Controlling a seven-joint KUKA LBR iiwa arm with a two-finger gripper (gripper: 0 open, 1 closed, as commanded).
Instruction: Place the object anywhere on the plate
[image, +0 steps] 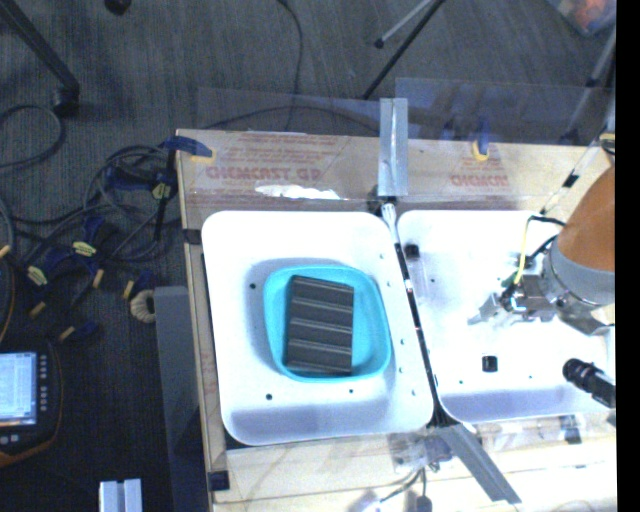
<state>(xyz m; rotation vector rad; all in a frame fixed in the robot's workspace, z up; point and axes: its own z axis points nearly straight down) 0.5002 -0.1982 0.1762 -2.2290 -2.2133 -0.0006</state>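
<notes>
Claw (497, 305) sits low over the right bin (455, 385), near that bin's right side, tips pointing left. Its state: cannot tell, too small and blurred. Nothing seen held in it. Behind it the grey wrist with yellow and black cables, then the orange band (605, 225) of the arm at the frame's right edge.

Small dark square bit (489, 364) lies on the right bin floor, just below and left of the claw, apart from it. Another small dark speck (411, 252) near the bin's top left corner.

Left bin (230, 400) holds a blue plate (373, 330) roughly centred. The dark ribbed block (320, 324) lies flat on the plate, inside its rim, long side running top to bottom with a slight tilt. Block is well apart from the claw, across the divider between the bins.

Bins rest on a wooden bench (280, 170) with red lettering along the back. Tangled cables and blue clips (90, 250) on the floor to the left; a handheld screen (20, 390) at the left edge.
</notes>
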